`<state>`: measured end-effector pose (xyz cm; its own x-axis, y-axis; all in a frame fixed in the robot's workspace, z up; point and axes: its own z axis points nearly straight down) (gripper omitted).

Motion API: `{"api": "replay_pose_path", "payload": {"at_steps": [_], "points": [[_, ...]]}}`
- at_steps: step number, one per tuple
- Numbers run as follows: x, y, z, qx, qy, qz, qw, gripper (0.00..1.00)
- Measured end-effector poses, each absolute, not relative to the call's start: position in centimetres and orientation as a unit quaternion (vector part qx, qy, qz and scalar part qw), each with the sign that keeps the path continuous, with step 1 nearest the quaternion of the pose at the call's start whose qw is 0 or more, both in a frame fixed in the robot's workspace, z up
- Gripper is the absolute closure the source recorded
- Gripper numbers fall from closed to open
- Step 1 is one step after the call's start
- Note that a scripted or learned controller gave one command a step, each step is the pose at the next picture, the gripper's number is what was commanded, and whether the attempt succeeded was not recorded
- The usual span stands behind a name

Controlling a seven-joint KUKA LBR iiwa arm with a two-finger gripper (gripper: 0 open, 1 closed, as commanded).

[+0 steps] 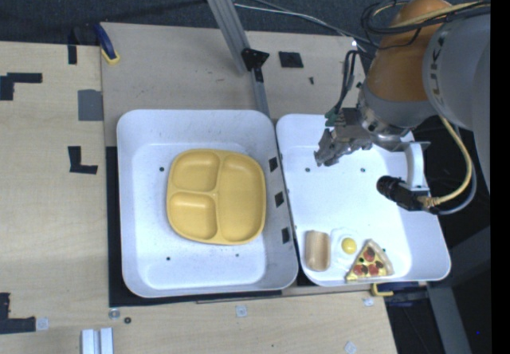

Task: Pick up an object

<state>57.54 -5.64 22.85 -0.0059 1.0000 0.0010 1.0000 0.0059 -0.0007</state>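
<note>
Left bin (135, 185) holds yellow divided plate (216, 195). Right bin (422, 253) near edge: bread slice (317, 250), pizza slice (370, 262), egg (348, 246). Gripper (327, 155) hovers over far-left of right bin, nothing held, jaw state unclear. Approach step; next move: travel nearward, descend on a toy.

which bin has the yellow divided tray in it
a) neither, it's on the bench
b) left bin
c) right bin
b) The yellow divided tray lies flat inside the left bin, while the right bin holds the small food pieces along its near edge.
</note>
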Motion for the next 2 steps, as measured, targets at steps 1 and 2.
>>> {"api": "replay_pose_path", "payload": {"at_steps": [1, 2], "points": [[58.7, 0.0, 23.7, -0.704, -0.71, -0.0005, 0.001, 1.0], [59.5, 4.5, 22.7, -0.705, -0.709, 0.0007, 0.001, 1.0]]}}
